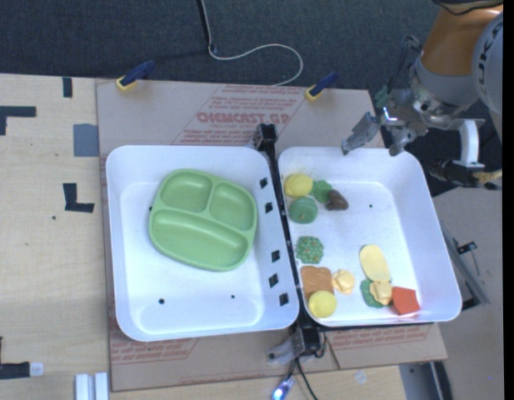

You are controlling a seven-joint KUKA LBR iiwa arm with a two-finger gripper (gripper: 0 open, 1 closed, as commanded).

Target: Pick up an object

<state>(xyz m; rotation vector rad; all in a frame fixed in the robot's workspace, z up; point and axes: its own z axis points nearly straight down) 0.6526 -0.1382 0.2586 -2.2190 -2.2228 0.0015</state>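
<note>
Grey two-finger gripper [375, 136] hangs over the back edge of the right shallow white bin [423, 223], at about one o'clock in the view. Its fingers are spread apart and hold nothing. At nine o'clock, the left shallow white bin [127, 248] holds a big green plastic plate with three parts [203, 218]. Small toy foods sit in the right bin: a yellow ball [298, 184], a green bumpy piece [310, 248] and a red block [406, 301].
</note>
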